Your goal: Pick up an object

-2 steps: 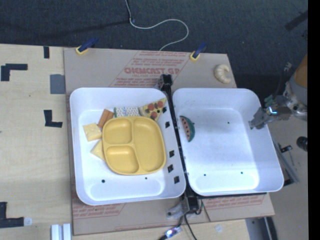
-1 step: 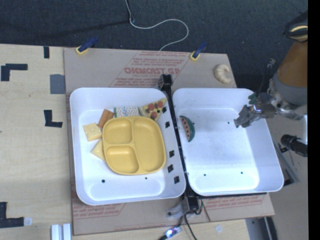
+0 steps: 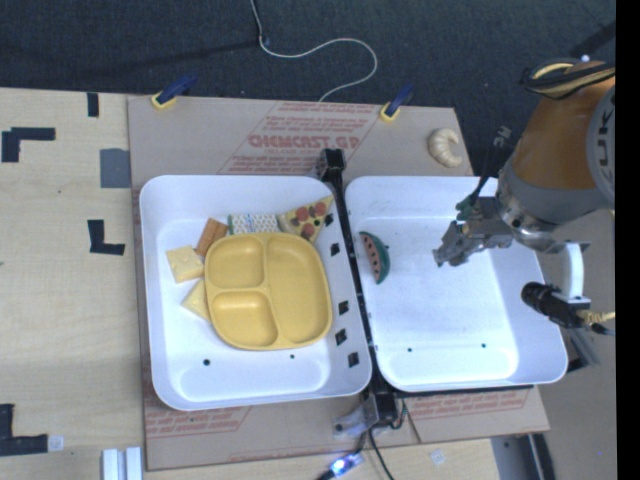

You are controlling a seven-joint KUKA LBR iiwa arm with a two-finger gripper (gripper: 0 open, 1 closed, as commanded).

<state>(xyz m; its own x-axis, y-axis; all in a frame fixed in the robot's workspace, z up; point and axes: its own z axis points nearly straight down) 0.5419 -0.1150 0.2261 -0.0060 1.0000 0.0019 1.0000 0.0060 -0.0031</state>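
claw point(image 3: 452, 251): over right white bin point(image 3: 500, 363), grip state cannot tell | target: green-and-red watermelon-slice toy point(image 3: 375, 256) by bin's left wall | bearing: 9 o'clock from claw, apart | long axis: roughly 12–6

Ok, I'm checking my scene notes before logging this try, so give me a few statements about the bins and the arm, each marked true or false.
1. The yellow divided plate lies in the left bin. True.
2. The watermelon slice toy lies in the left bin. False: it lies in the right bin, near the divider between the bins.
3. The gripper is over the right bin. True.
4. The gripper holds the watermelon slice toy. False: the toy lies on the bin floor, apart from the gripper.
5. Small flat food pieces lie beside the plate. True.
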